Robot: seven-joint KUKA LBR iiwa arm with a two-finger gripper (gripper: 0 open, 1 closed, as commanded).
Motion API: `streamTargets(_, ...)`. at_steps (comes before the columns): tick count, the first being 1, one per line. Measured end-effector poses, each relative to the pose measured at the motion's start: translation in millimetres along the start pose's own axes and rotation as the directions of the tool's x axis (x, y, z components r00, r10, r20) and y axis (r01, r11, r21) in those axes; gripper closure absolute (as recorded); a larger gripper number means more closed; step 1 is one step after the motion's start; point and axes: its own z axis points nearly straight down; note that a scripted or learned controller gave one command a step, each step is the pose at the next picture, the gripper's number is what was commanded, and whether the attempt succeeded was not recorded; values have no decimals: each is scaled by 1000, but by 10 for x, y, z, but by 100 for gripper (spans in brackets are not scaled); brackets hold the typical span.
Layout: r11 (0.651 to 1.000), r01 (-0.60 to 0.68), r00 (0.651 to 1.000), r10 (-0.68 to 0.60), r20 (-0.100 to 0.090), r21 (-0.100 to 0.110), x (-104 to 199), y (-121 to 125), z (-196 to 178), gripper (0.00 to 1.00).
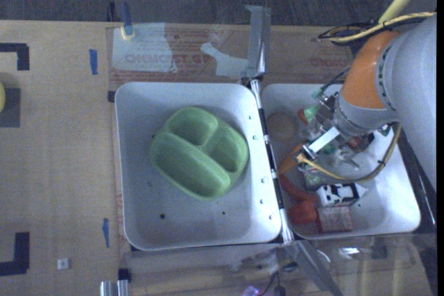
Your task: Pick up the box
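Arm (409, 80) is lowered over the right bin (406, 208), wrist among clutter. Left bin (132, 170) is occupied by a green tray (200, 150). Box (336, 218), brownish, is seen near the right bin's front wall, beside a black-and-white item (338, 193). Gripper (313, 156) is placed well behind it. Step judged: approach. Repositioning toward the box is needed.

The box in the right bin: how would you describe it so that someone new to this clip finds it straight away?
Start at the right bin, the one the arm reaches into, and go to its near edge, at the bottom of the view. The box lies flat there, small, rectangular and reddish-brown. It sits just below a black-and-white patterned item and right of a round red object; its squared corners set it apart.
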Motion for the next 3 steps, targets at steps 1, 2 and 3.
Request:
streamTargets(1, 1000, -2, 1000, 2, -1, -2, 9, 20, -87, 100)
streamTargets(2, 994, -112, 994, 112, 2, -1, -101, 896, -1049, 100)
streamTargets(3, 933, -361, 933, 361, 3, -1, -321, 1216, -1164, 100)
